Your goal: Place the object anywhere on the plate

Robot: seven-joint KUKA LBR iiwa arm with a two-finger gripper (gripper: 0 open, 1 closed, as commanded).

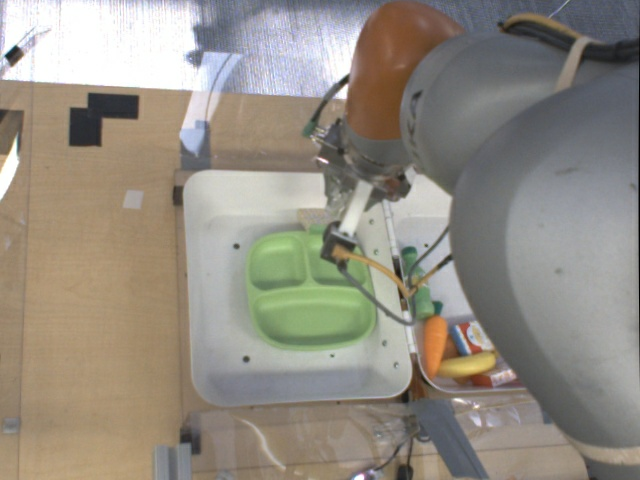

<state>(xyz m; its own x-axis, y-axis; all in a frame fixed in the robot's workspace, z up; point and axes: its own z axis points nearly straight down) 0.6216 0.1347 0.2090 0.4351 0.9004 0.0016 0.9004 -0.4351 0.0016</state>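
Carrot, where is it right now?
In the camera view the carrot stands in the right bin, by its left wall, just left of the banana and right of the plate.

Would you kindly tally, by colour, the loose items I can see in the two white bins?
Green: 2, the divided plate in the left bin and a small green piece in the right bin
Orange: 1, the carrot
Yellow: 1, the banana
Red and white: 1, a small box, partly hidden
Total: 5

2 white bins [210, 368], 1 green plate [300, 313], 1 carrot [434, 342], 1 banana [468, 366], 1 arm [520, 148].
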